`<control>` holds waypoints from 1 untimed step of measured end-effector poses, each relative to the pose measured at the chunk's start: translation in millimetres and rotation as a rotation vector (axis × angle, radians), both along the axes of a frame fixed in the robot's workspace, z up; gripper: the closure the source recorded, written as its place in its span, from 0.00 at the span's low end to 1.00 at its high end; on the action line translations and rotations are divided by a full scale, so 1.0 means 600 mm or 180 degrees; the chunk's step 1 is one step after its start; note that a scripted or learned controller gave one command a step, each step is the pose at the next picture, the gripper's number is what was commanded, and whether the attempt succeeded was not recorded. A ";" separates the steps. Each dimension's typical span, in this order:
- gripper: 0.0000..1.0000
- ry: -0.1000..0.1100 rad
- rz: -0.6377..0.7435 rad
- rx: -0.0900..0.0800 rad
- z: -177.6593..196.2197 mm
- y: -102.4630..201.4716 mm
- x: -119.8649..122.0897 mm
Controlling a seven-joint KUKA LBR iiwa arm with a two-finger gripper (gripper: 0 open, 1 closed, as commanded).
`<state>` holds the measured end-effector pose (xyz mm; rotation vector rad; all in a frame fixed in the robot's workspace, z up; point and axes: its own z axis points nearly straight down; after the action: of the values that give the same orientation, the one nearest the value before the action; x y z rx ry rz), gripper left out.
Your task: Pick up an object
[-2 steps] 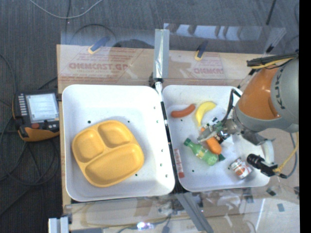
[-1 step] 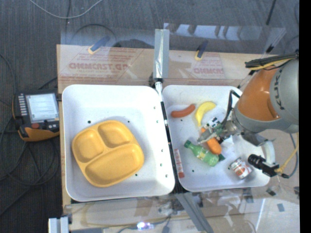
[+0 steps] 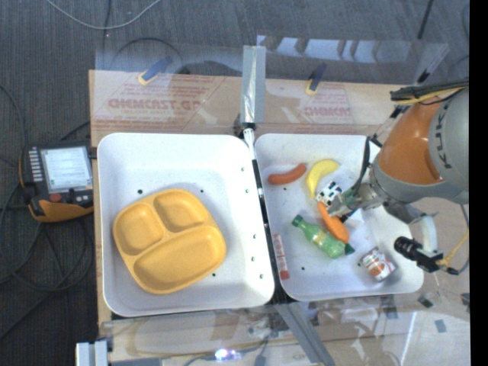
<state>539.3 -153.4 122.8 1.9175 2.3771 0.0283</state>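
Near the right bin's (image 3: 263,277) right edge, gripper (image 3: 349,203) low over a tight cluster: carrot (image 3: 334,223), die (image 3: 329,193), banana (image 3: 319,173), green bottle (image 3: 319,237). Whether it is open or closed, cannot tell. Likely target the carrot: short, orange, tapered, lying diagonally. Risk: crowding neighbours may block a clean grip, or it gets nudged aside. Can (image 3: 376,264) sits near the front right corner.

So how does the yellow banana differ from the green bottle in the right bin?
The banana is yellow and curved; the green bottle is straight with a narrow neck. The banana sits toward the bin's far side beside the sausage, while the bottle lies nearer the front, next to the carrot. Both lie flat in the right bin.
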 end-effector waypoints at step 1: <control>1.00 0.0073 -0.0306 0.0089 -0.013 0.000 0.055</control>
<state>572.2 -153.1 115.2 2.0532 2.3075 0.0335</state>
